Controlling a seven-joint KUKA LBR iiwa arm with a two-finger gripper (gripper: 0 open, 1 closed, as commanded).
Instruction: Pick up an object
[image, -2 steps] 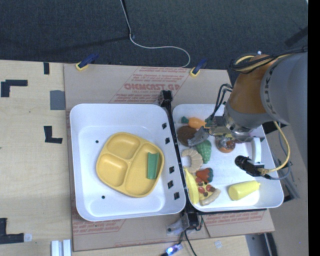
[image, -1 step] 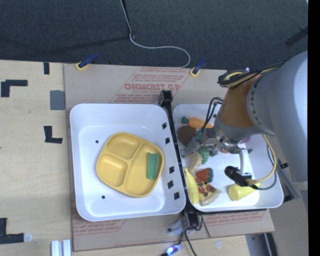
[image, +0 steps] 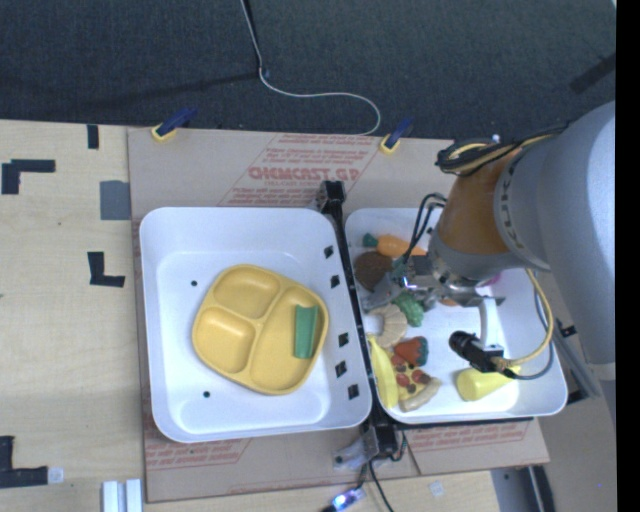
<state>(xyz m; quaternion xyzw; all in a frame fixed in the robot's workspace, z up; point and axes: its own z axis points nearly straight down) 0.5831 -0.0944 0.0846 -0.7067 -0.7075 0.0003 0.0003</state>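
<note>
Arm reaching down into right bin, jaws hidden among toy food near bin's left edge; can't tell their state. Nothing lifted yet; grasp and lift remaining. Yellow tray sitting in left bin.

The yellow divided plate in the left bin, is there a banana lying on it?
No, the yellow divided plate carries a green block in its right compartment, while the banana lies in the right bin.

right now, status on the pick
Gripper low in right bin, among crowded toy food. No object seen held. Green piece on yellow tray, left bin.
</note>
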